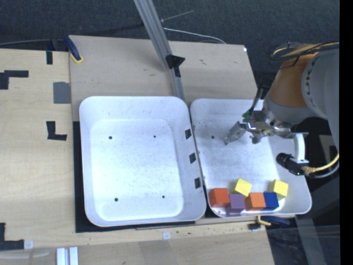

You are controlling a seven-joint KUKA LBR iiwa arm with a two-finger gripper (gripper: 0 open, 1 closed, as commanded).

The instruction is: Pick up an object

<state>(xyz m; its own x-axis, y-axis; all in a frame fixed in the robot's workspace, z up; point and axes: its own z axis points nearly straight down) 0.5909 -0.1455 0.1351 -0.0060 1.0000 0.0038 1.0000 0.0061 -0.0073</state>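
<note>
— So, count? 2 white bins: left bin [132, 159], right bin [220, 115]. 6 blocks [248, 196] along right bin's near edge: 2 yellow, 2 orange, 1 blue, 1 purple.
— Gripper [242, 134]?
— Over right bin, fingers spread apart, grasping nothing, well clear of blocks.

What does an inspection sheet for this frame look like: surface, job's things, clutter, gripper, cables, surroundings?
Surface: wooden bench bearing left bin and right bin, side by side.
Job's things: blocks clustered at the right bin's near edge: orange block, purple block, yellow block, second orange block, blue block, second yellow block.
Clutter: nothing seen.
Gripper: gripper over the right bin, nothing between its fingers.
Cables: white cable behind the bench.
Surroundings: metal post; black tape marks.
</note>
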